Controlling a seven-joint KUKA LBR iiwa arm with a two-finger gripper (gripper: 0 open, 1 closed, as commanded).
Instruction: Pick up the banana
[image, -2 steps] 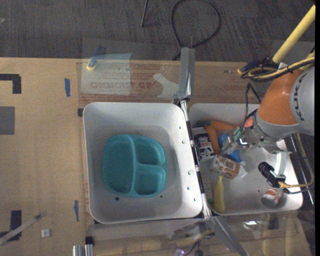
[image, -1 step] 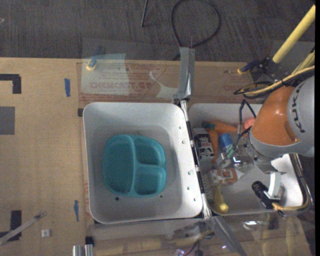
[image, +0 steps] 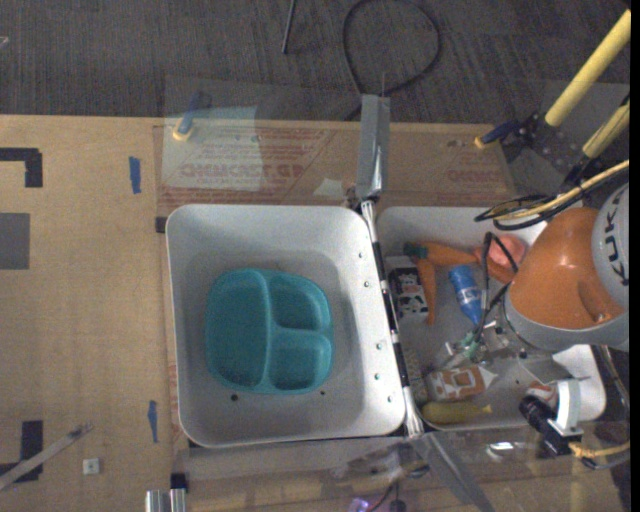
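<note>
Camera view has the banana (image: 455, 411) lying flat near the front edge of the right bin (image: 440, 222), tucked up toward the divider side. Just behind it sits a small brown-and-white carton (image: 461, 381), practically touching it, so there's not much free room on that side. Further back are a blue bottle (image: 465, 293), an orange carrot-looking thing (image: 444, 254) and a small black-and-white box (image: 407, 291). The teal divided tray (image: 268, 331) is alone in the left bin (image: 200, 240).

The gripper (image: 478, 345) hangs over the middle of the right bin, behind the carton; whether it's open or closed can't be told from up here, the wrist blocks it.

Likely trouble: coming down where it is now, it would land on the carton, not the banana. And even if lined up, the bin wall and the carton could block the descent or roll the banana away.
</note>
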